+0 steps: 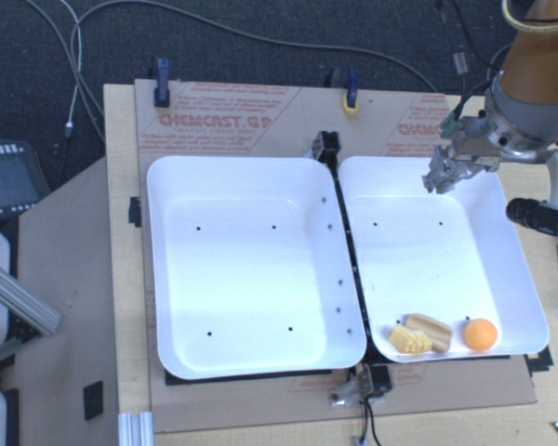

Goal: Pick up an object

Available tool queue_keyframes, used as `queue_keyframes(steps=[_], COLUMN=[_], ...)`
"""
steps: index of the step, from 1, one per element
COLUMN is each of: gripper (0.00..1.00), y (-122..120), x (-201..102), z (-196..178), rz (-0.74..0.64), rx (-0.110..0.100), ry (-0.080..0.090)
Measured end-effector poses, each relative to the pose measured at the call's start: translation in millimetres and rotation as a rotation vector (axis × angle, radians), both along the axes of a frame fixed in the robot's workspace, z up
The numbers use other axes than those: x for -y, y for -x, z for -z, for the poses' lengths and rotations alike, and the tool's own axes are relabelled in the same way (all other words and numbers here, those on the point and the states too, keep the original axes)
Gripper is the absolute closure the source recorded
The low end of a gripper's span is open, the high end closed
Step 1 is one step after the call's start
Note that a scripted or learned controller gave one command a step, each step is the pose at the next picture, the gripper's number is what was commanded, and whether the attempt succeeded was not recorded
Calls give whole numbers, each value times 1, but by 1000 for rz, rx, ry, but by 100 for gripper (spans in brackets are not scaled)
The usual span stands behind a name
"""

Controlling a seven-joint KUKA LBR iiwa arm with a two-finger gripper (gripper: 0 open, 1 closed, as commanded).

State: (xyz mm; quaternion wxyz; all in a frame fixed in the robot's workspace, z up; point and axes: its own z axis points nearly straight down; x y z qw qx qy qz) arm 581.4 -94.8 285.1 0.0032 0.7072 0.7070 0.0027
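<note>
orange ball [481,334] in right bin [502,249], pincer [444,177] perhaps empty

We read this as a robotics lab: clamps [161,80] pin a board [228,119] to the bench, cables [56,26] trail over dark carpet [260,7], aluminium extrusion [19,295] at left.

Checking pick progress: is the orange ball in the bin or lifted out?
In. The orange ball rests on the right bin floor near its front edge, apart from the gripper at the far side.
</note>
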Motion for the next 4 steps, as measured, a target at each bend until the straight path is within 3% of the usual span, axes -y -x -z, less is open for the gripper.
queue_keyframes(steps=[1,3,4], gripper=[100,100,100], y=[10,-18,-16], x=[37,-59,-27], z=[38,12,29], rz=[3,-5,2], rx=[-11,-7,-9], ry=[-1,-2,-1])
